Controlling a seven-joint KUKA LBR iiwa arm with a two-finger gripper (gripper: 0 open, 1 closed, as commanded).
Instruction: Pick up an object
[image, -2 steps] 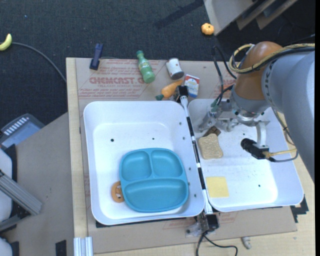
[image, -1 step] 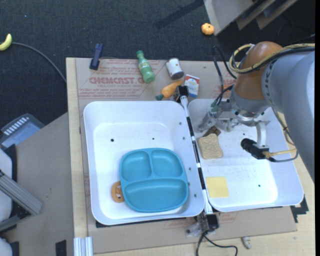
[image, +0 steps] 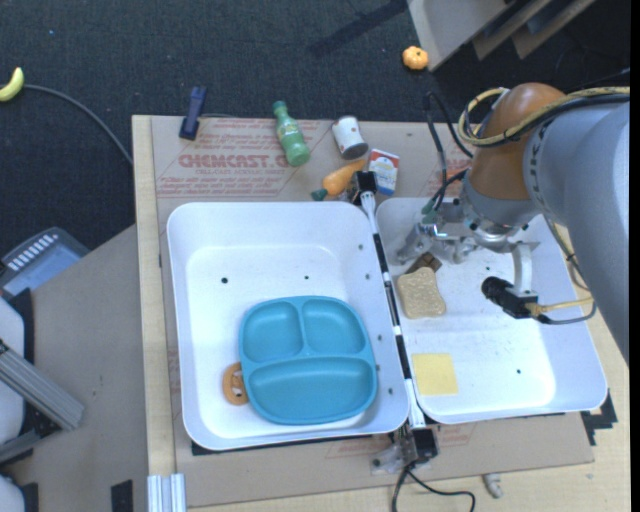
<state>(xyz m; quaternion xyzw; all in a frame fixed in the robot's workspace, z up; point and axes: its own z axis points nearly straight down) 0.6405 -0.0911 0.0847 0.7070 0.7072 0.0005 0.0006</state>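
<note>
While pincer (image: 420, 243) state can't be told, bread slice (image: 421, 294) sits just below, w/ yellow square (image: 435, 373) nearby.

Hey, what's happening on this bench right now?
A grey robot arm reaches in from the right over the right bin, its gripper low in that bin's far left corner, just above a slice of bread. A yellow cheese slice lies nearer the camera. The left bin holds a blue divided plate with a small pretzel beside it. Nothing is visibly held.
</note>
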